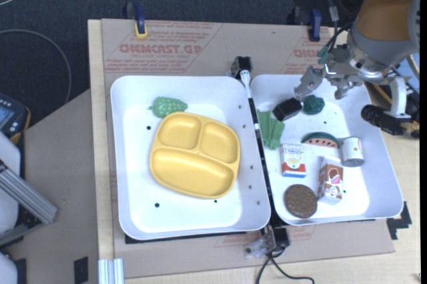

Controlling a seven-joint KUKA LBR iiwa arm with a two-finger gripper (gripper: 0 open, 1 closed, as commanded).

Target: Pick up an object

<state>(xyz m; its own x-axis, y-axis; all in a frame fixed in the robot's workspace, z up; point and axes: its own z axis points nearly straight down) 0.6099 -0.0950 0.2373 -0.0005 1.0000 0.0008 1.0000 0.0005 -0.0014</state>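
dark carpet is surrounding the brown board that is carrying my 2 white bins, and i am hanging over the far end of the right bin [393, 199]. my gripper [319, 86] is spreading its 2 fingers wide, and nothing is sitting between them. just below my fingertips a dark teal lump [313, 104] is lying on the bin floor, and touching it on its left is a small black block [288, 109]. i am judging the teal lump to be the piece to go for: it is looking light, rounded and probably a bit slick, so i am planning to close across its middle rather than on an edge. the black block is crowding 1 side and could get pinched too. farther toward me from my fingers are lying a green leafy piece [271, 129], a watermelon slice [319, 139], a silver can [351, 150], a small carton [293, 161], a brown box [331, 182] and a round cookie [301, 200]. well off to my left, the other bin is holding a yellow divided tray [195, 154].
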